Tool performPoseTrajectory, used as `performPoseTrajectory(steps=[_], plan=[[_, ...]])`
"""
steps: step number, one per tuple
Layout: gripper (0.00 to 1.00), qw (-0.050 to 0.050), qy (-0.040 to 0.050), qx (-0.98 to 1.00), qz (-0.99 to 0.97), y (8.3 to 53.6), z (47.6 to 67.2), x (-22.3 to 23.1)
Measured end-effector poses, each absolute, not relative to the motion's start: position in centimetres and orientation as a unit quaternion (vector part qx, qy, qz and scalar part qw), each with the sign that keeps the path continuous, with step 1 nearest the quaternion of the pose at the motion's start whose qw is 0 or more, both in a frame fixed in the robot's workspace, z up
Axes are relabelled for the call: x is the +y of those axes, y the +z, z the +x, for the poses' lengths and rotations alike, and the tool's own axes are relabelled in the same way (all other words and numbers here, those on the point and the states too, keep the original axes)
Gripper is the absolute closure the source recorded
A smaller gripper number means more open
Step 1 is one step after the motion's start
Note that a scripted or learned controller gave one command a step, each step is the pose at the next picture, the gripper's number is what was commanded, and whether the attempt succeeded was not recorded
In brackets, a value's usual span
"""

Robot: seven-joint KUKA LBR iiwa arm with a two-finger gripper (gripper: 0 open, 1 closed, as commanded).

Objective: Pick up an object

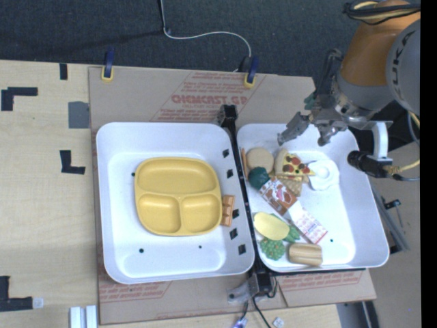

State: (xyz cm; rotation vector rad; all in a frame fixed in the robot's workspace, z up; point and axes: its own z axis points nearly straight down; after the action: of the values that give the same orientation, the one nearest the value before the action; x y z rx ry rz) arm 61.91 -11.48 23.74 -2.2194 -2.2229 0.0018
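Camera view has my end effector [308, 130] hanging with fingers spread and nothing in them, over the back edge of the right white plastic bin [360, 241]. The toy pizza slice [294, 165] sits just below it, piled with other play food, an easy target. My arm comes in from the right, wrist angled down-left.

Below your two spread grey fingers [307, 130], the right white bin [355, 238] is crowded along its left half: a pizza-slice toy [295, 165], a round beige bun [259, 158], a red-and-white packet [292, 207], a yellow lemon-shaped piece [271, 225] and a tan cylinder [304, 254] lie touching. You have bare floor toward the bin's right wall. Far left of the fingers, the yellow three-compartment tray [179, 195] fills the left white bin [116, 149], with open margin around it.
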Motion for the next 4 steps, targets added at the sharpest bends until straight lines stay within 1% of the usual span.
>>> performPoseTrajectory(steps=[1, 2, 3, 4], plan=[[0.00, 0.003, 0.0024, -0.707, -0.707, 14.0, 59.3, -10.6], [0.00, -0.009, -0.0055, -0.708, -0.706, 9.9, 65.6, -12.7], [0.00, -0.008, -0.0034, -0.708, -0.707, 9.1, 63.8, -18.0], [0.00, -0.001, -0.0006, -0.708, -0.706, 8.5, 67.0, -19.8]])
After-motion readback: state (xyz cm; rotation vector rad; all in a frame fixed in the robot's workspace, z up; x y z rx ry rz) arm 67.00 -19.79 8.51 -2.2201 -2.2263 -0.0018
